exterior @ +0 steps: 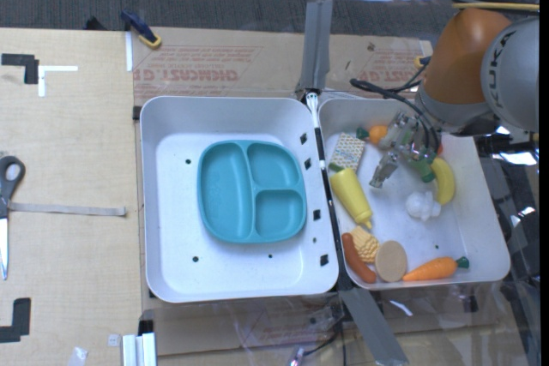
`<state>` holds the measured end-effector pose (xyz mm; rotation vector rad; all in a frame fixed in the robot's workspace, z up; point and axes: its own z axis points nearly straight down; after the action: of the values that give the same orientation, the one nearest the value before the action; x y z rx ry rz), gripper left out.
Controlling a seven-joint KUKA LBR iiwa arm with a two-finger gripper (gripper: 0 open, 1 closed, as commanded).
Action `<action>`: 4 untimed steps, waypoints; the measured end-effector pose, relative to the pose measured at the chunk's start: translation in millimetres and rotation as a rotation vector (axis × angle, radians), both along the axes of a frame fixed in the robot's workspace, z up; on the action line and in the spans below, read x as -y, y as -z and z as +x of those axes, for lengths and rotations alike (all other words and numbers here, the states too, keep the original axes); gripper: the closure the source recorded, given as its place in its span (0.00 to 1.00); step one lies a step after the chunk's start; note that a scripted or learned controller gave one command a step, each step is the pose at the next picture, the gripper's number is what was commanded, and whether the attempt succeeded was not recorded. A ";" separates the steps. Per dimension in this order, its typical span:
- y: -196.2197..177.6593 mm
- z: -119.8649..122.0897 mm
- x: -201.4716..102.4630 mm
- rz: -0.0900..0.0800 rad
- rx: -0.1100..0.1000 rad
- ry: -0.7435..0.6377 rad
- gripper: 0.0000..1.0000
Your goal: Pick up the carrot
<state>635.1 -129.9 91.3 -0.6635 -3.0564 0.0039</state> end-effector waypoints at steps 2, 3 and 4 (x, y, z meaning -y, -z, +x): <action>0.8 12.4 44.8 -0.009 0.006 0.771 0.00; -111.6 25.0 60.2 -0.008 0.018 0.854 0.00; -5.4 24.4 66.1 -0.009 0.015 0.974 0.00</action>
<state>659.4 -196.0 96.7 -2.0266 -2.4033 0.0024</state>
